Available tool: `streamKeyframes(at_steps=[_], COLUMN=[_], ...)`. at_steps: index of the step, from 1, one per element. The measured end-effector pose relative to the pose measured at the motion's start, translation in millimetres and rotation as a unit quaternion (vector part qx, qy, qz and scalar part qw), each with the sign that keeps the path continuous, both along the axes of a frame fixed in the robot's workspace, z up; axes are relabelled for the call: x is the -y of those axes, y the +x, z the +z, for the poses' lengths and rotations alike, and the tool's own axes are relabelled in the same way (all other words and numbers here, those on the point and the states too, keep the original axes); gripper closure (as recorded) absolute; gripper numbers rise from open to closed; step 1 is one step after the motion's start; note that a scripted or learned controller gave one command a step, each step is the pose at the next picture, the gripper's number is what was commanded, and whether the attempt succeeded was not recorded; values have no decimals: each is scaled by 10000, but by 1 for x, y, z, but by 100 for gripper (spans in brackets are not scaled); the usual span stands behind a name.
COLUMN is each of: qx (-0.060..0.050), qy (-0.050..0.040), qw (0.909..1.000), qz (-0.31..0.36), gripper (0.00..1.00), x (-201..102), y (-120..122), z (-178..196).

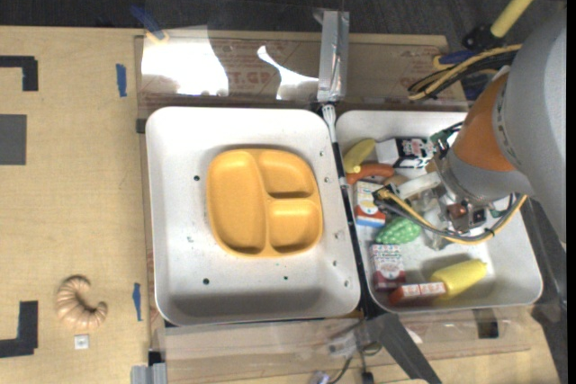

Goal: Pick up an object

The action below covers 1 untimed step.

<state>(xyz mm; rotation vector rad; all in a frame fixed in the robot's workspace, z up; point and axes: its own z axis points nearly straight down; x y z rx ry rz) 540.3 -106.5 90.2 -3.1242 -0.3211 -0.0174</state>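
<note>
The arm (526, 103) is reaching down into the right bin (526, 279), with the gripper (441, 193) sitting over the clutter there. Honestly can't tell how its fingers are standing. A yellow tray (264, 200) is lying in the left bin (171, 193). In the right bin, a yellow block (461, 275) and a green toy (399, 232) are lying below the gripper.

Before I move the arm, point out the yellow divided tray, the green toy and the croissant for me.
yellow divided tray (236, 198): camera view, its large left compartment.
green toy (399, 232): camera view, middle of its body.
croissant (81, 301): camera view, middle of its curved back.
</note>
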Motion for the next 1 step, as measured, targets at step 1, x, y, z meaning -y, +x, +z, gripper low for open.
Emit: streamKeyframes(at_steps=[1], qx=[-26], qy=[5], qw=[10000], qz=[1], gripper=[100], x=[-29], y=[-2], z=[97])
